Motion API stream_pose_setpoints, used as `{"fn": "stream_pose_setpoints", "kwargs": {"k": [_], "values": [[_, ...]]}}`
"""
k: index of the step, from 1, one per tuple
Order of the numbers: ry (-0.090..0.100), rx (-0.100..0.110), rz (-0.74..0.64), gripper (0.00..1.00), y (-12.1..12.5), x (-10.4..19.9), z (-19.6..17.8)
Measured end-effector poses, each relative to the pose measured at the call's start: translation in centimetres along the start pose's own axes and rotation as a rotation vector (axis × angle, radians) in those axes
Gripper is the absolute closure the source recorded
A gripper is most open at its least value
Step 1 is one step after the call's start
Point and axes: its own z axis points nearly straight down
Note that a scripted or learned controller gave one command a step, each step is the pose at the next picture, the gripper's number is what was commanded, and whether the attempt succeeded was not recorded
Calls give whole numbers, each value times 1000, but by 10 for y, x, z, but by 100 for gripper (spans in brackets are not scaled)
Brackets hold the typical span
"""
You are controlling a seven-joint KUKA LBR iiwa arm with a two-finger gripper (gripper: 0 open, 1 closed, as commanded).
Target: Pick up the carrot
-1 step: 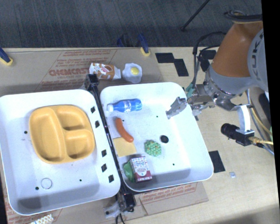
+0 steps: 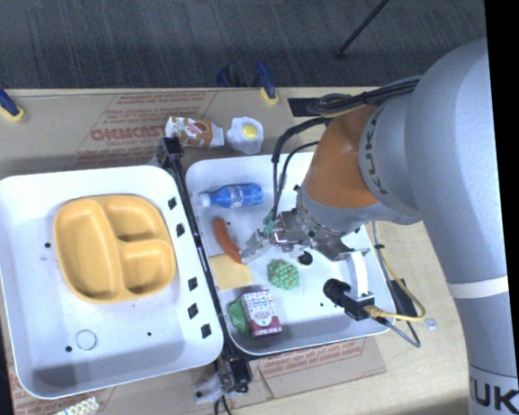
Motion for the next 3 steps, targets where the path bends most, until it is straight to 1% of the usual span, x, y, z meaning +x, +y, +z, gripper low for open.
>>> {"fn": "stream_pose_setpoints", "kwargs": {"k": [1, 2, 3], "values": [[0, 1, -4, 100, 0, 0, -11], [-3, -7, -90, 100, -33, -13, -217], [-4, -7, -136, 100, -68, -60, -266]]}}
